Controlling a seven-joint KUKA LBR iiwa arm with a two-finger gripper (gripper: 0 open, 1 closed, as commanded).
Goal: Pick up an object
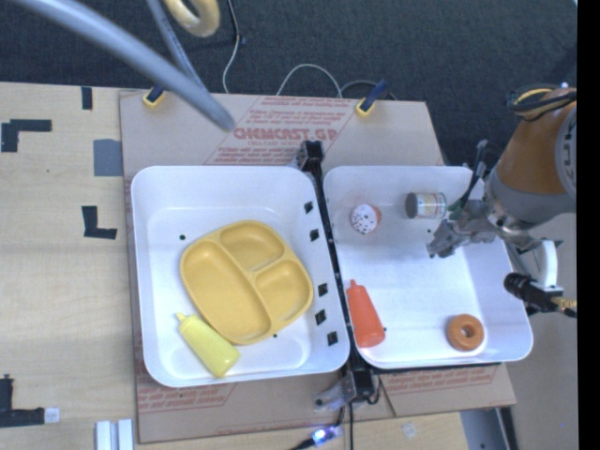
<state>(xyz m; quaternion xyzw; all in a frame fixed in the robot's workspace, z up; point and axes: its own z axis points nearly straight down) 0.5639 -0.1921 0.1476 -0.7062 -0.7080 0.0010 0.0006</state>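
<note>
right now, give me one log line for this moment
task: pick up an object | pincer: low in right bin, beside small jar | nothing seen held | also in bin: orange bottle, donut, speckled ball

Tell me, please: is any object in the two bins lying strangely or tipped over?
The orange bottle lies on its side against the divider in the right bin, and the small can also lies tipped. Nothing looks spilled.

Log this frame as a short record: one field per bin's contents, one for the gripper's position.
left bin: yellow divided tray, yellow squeeze bottle at its near corner
right bin: orange bottle, doughnut, speckled white ball, small jar lying on its side
gripper: over the right bin, beside the small jar, nothing seen between its fingers
</note>
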